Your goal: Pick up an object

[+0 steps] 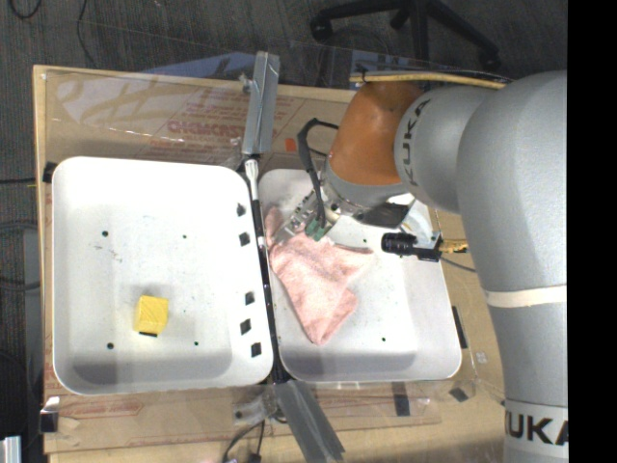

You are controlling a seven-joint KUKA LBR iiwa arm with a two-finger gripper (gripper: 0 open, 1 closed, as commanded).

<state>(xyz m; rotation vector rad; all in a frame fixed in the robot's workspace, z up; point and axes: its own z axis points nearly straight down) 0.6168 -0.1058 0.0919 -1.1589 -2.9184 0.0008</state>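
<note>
A pink cloth lies crumpled in the right bin, spread along its left side. The gripper is low over the cloth's upper end, under the arm's orange band, and the wrist hides its tips. A small yellow block sits in the left bin, near its front left.
The big grey arm covers the right bin's far right side and the bench beyond. A metal divider bar runs between the two bins at the back. A black cable juts from the wrist.
</note>
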